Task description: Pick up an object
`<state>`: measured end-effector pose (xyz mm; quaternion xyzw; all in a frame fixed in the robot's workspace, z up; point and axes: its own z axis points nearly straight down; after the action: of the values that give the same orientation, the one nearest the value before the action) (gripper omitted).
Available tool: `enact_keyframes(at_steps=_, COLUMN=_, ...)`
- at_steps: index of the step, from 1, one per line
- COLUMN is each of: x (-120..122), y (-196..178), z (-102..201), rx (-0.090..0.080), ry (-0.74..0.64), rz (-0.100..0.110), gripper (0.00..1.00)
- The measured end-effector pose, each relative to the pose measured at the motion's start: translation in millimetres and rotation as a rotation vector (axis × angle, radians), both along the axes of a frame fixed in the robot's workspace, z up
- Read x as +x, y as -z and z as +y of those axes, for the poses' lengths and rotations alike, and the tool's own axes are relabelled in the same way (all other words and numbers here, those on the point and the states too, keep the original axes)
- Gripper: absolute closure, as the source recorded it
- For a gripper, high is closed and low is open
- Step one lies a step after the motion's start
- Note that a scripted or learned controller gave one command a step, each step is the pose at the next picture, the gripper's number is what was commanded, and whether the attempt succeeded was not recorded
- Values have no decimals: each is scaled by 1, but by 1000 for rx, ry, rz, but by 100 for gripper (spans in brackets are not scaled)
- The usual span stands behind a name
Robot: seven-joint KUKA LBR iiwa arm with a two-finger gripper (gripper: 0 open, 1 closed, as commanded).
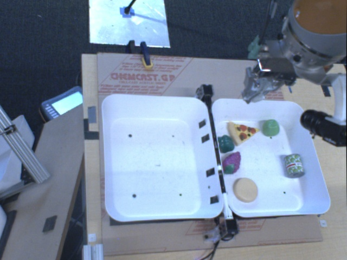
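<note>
My gripper hangs above the far edge of the right bin, its fingers close together with nothing between them. Below and just in front of it lies a pizza slice toy. A green ball sits to the right of the slice. A dark green toy and a purple grape bunch lie near the divider. A tan round disc rests near the bin's front. A small green can stands at the right side.
The left bin lies beside the right one, split by a black clip strip. A black cylinder juts in at the right edge. A shiny metal sheet lies beyond the bench.
</note>
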<state>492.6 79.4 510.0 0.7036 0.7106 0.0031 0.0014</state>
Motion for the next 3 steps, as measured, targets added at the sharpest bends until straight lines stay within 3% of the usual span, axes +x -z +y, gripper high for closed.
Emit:
enact_keyframes(at_steps=1, x=-7, y=-26, z=44, rx=0, ry=1, rz=2, gripper=100)
enact_keyframes(at_steps=3, x=-7, y=-25, z=158, rx=0, ry=1, rz=5, gripper=100)
